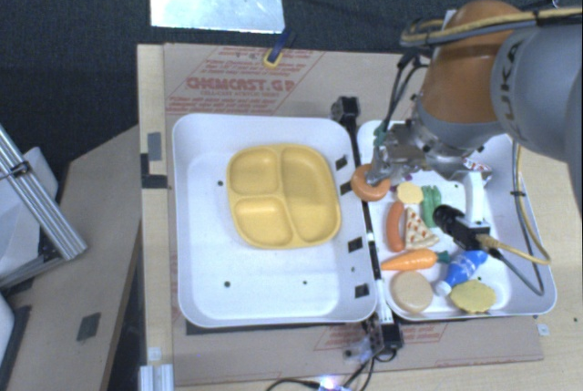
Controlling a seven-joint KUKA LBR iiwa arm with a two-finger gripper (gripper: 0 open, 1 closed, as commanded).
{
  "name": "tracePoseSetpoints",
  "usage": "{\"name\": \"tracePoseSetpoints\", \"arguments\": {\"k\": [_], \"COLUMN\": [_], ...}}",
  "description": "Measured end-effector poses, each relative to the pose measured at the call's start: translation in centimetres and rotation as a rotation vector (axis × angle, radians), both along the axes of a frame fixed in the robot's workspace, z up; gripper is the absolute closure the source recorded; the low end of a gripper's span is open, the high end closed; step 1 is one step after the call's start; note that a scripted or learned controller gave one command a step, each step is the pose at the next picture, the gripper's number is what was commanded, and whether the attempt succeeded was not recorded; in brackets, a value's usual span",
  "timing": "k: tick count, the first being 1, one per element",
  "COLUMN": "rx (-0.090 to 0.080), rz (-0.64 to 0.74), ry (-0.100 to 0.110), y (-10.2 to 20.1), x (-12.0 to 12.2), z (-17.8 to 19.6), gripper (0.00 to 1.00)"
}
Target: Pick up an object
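Two bins (pixel 196 225); gripper (pixel 378 169) low over donut (pixel 368 184) at right bin's left edge, likely grasping; grip state unclear.

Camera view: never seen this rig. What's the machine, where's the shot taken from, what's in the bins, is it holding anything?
It is one fixed camera above a bench, looking down at a slant. The big grey shape with the orange band is a robot arm, reaching in from the right. Its gripper hangs low over the right bin, near that bin's upper left corner.

The left bin holds a yellow tray with three compartments. The right bin holds toy food: a donut right by the gripper, a sausage, a pizza slice, a carrot, a round bun, a blue bottle, a yellow piece, plus some smaller bits.

The donut sits right under the gripper, but I cannot tell from this angle whether it is gripped, or just lying there.
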State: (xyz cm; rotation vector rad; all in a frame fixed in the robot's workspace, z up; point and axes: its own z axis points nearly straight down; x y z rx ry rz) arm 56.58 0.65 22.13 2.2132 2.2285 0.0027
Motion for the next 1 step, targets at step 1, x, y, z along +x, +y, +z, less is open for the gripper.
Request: {"name": "tracePoseSetpoints", "arguments": {"k": [1], "rx": [0.0], "rz": [-0.005], "ry": [0.002], "y": [-0.37], "x": [-0.55], "z": [0.11], "gripper": [1.0]}}
